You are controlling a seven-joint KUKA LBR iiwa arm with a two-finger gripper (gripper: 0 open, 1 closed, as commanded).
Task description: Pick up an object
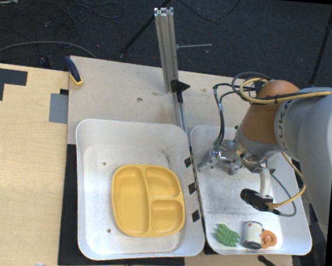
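In the right bin [217,204], three small things lie near the front edge: a green leafy toy [226,235], a small grey and white can [252,234] and an orange piece [268,239] touching the can's right side. My gripper [215,159] hangs low over the far left part of this bin, close to the wall between the bins. It is well behind the three things, and nothing shows in it. The left bin [94,152] holds a yellow divided plate [148,200] lying flat.
An upright metal post [169,54] stands behind the bins. A blue and yellow tool [74,71] lies at the bench's back left corner. The arm's grey body [312,132] covers the right bin's far right side.
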